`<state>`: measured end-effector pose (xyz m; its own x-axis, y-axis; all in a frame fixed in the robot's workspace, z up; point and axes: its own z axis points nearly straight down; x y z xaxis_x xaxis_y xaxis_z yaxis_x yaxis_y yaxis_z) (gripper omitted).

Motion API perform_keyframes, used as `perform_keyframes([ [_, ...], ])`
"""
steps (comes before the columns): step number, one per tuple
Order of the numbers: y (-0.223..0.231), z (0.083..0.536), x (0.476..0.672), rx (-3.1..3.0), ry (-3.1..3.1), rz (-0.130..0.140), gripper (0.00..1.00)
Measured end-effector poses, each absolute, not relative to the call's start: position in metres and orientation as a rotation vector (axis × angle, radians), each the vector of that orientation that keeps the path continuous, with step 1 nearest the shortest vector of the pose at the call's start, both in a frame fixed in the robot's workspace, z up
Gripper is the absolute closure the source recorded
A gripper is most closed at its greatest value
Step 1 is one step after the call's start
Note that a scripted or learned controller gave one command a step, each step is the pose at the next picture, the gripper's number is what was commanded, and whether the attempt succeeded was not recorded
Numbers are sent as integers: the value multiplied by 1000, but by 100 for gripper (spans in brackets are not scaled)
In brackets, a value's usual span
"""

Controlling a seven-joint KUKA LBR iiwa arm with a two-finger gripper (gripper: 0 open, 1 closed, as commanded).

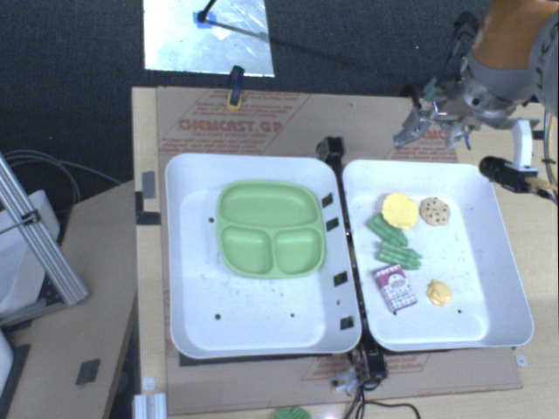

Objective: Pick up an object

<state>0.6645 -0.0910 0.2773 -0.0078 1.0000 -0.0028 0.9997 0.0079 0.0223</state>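
Nearest items: pink carton (395, 287) and small yellow lump (439, 292) lie at the near end of the right bin (502, 260), far below the gripper in the camera view.
Gripper: gripper (425, 120) hangs past the far rim of the right bin, over brown board (262, 120); its two fingers are spread apart with nothing between them.
Candidate objects: all five sit in the right bin, nearer the camera than the gripper and well apart from it.
Closest to gripper: yellow disc (399, 210) and cookie (434, 211), side by side.
Middle: green bean pods (391, 241), just beside the disc, lying in a loose bunch.
Likely handling: these look like light toy food, stiff plastic, probably smooth and a bit slippery; not fragile.
Where to grip: carton looks easiest, across its narrow flat sides; flat disc and cookie offer only thin edges, so a pinch may slide off.
Count, right bin: one carton, one lump, one disc, one cookie, one bean bunch.
Count, left bin: left bin (188, 260) holds one green divided tray (269, 228) with three compartments.
Count, bins: two.
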Motion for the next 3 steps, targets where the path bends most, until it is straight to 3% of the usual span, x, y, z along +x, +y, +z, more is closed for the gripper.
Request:
perform_keyframes([
  [1, -80, 215, 635, 2222, 2224, -2, 0],
  [2, -91, 169, 636, 2221, 2222, -1, 0],
  [3, -96, 79, 647, 2222, 2225, -5, 0],
])
